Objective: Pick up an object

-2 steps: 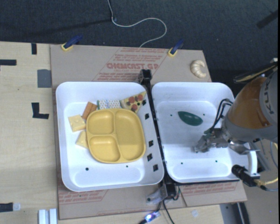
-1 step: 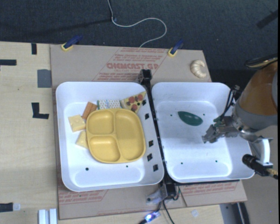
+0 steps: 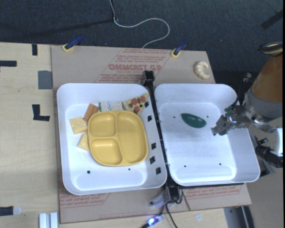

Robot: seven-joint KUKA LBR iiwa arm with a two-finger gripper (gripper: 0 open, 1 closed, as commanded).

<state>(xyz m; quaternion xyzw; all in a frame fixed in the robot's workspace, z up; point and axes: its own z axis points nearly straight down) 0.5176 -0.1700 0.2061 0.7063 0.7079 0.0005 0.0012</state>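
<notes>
right now gripper [image 3: 222, 126] is hovering just right of green thing [image 3: 194, 120], prob lining up; grip state unclear.

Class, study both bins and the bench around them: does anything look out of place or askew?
One thing: a small cream-coloured object lies on the cardboard beyond the right bin, outside both bins. In the left bin, the yellow divided plate sits on top of flat pieces.
</notes>
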